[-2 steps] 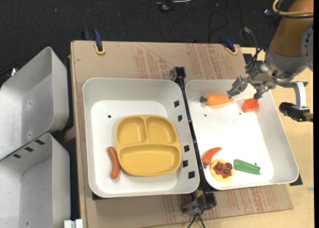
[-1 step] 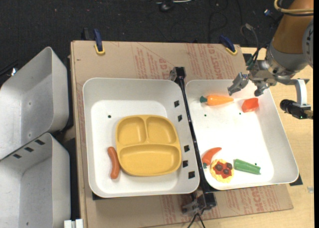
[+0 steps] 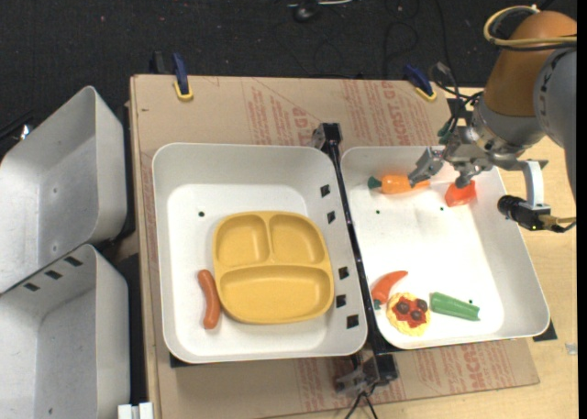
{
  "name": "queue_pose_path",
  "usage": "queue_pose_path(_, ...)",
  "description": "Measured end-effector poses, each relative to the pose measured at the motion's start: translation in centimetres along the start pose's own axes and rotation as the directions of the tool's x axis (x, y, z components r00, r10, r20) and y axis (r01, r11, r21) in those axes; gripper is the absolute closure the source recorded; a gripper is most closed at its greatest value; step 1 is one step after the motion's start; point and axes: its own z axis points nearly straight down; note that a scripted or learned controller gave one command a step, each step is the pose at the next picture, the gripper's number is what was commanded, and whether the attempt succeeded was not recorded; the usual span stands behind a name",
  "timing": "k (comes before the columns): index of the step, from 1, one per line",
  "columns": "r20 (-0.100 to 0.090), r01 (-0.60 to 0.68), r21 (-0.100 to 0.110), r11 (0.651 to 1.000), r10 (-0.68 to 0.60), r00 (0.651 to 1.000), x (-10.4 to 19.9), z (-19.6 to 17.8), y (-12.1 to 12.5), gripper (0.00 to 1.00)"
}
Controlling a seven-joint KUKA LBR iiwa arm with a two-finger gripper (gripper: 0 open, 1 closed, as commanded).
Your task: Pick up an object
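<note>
Low, arm point(image 3: 527, 78) over right bin point(image 3: 514, 261)

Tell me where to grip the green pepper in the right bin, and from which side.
Grip the green pepper across its narrow width at mid-length, coming from straight above. It lies flat and long, pointing left-right. Stay off its left end, which lies close to the small pizza.

- The arm point(image 3: 527, 78) comes in from the right side, grey with that orange band sitting up near the top right corner.
- Wrist is angled down and to the left, low over the bench.
- The gripper point(image 3: 451, 166) hangs at the end with its two fingers point(image 3: 426, 168) spread apart, nothing between them.
</note>
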Motion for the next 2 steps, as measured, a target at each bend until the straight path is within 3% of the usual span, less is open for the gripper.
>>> queue_pose_path(1,-0.002,0.003,0.005,1.000,-0.003,1.000,-0.11,6.14,0.47,0.00)
queue_pose_path(2,0.000,0.002,0.000,1.000,-0.002,1.000,-0.06,6.44,0.44,0.00)
